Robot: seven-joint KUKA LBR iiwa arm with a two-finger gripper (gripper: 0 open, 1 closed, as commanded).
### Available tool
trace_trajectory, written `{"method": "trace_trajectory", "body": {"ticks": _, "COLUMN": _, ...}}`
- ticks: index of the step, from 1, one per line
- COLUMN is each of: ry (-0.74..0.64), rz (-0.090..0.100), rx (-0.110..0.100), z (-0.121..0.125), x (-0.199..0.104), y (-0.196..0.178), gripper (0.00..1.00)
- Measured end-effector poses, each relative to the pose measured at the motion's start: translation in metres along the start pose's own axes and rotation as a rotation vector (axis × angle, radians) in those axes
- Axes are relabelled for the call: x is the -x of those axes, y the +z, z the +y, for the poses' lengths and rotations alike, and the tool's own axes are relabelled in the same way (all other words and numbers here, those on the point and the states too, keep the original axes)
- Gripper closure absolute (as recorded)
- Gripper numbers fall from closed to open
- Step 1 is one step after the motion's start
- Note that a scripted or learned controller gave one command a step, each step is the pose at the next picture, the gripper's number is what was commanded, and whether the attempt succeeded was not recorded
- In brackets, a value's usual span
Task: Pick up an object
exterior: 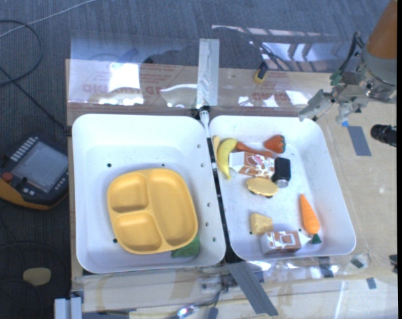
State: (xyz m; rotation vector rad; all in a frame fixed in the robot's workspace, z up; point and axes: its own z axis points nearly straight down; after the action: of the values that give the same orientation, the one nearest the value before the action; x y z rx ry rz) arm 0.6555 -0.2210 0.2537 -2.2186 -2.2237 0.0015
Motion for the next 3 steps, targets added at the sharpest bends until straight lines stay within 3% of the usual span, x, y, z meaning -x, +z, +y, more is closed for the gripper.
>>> {"method": "trace_trajectory", "body": {"ticks": 1, "ry": 0.049, "rz": -0.001, "rx": -0.002, "z": -0.045, "x": 0.001, "y": 0.106, "gripper": 0.0}}
{"method": "trace_trajectory", "body": {"ticks": 2, "ry": 0.049, "rz": -0.001, "rx": -0.001, "z": -0.045, "x": 0.001, "y": 0.106, "gripper": 0.0}}
{"method": "trace_trajectory", "body": {"ticks": 3, "ry": 0.129, "rz": -0.009, "rx": 0.041, "z": -0.097, "x": -0.021, "y": 0.142, "gripper": 0.0}}
